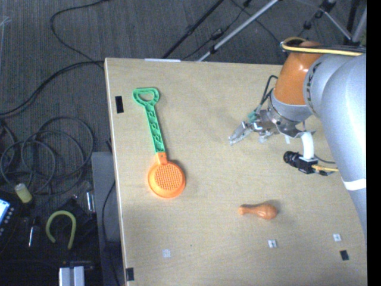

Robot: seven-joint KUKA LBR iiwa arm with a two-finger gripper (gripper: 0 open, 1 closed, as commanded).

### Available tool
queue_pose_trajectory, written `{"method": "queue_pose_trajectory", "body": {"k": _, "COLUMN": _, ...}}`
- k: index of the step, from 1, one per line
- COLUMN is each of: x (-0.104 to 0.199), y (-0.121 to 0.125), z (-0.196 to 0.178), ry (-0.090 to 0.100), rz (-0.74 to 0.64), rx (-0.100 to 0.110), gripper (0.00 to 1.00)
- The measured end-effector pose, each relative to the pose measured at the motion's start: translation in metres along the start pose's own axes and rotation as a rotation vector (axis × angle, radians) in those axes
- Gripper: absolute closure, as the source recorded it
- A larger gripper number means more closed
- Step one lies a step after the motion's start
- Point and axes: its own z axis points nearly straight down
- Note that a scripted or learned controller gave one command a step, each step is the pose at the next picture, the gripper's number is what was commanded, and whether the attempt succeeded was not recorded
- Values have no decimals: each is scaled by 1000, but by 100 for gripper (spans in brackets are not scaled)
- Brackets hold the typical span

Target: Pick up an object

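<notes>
1 orange drumstick (259, 211), 1 green-handled strainer (158, 151), tool (239, 134) above bench (208, 100).

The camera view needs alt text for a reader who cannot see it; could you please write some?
A grey robot arm with an orange band reaches in from the right, its gripper hovering above a tan bench with nothing in it. A green-handled orange strainer lies to the left, and a small orange drumstick toy lies nearer the front.

You're looking at a robotics lab: a plain tan bench (226, 231) on dark carpet (53, 22), loose black cables (47, 142) coiled on the floor, tripod legs (268, 5) behind, and an industrial arm (333, 100) over the bench.
</notes>
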Motion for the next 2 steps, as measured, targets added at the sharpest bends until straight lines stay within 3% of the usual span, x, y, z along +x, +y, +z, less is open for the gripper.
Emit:
{"method": "queue_pose_trajectory", "body": {"k": 1, "x": 50, "y": 27, "z": 0, "ry": -1, "rz": -82, "rx": 0, "gripper": 0}}
{"method": "queue_pose_trajectory", "body": {"k": 2, "x": 50, "y": 27, "z": -10, "ry": -4, "rz": -83, "rx": 1, "gripper": 100}}
